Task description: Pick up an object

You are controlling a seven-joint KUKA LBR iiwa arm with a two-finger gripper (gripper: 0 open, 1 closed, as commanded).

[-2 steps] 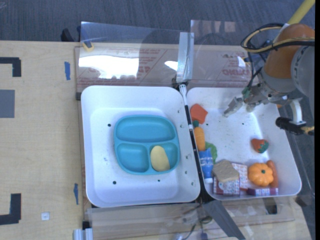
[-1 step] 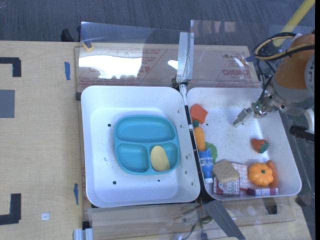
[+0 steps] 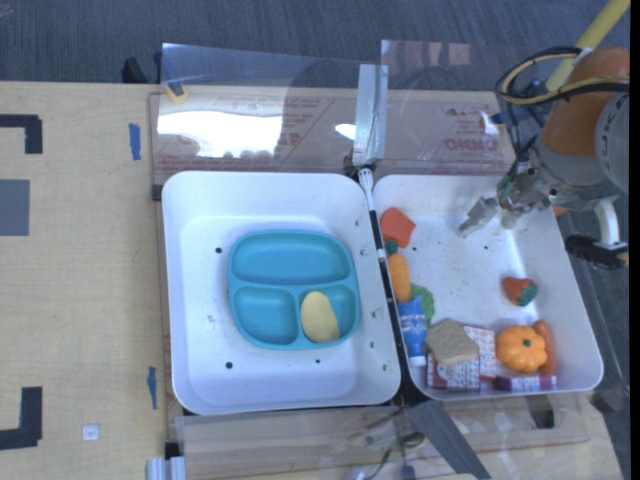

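I find the claw (image 3: 487, 214) hanging over the far part of the right bin (image 3: 585, 313), nothing between its fingers; whether they are spread or pressed together I cannot tell. The nearest candidate, a small red piece (image 3: 518, 290), lies apart toward the bin's right wall. The pumpkin (image 3: 522, 347) and box (image 3: 462, 364) crowd the near edge. Risk: closing on bare floor, or nudging pieces against the wall.

The arm (image 3: 590, 118) has a rounded grey body with a wide orange band above the wrist. Black and yellow cables loop over its top, near a yellow tube. The gripper (image 3: 492, 214) is small, made of grey metal, with a pale finger.
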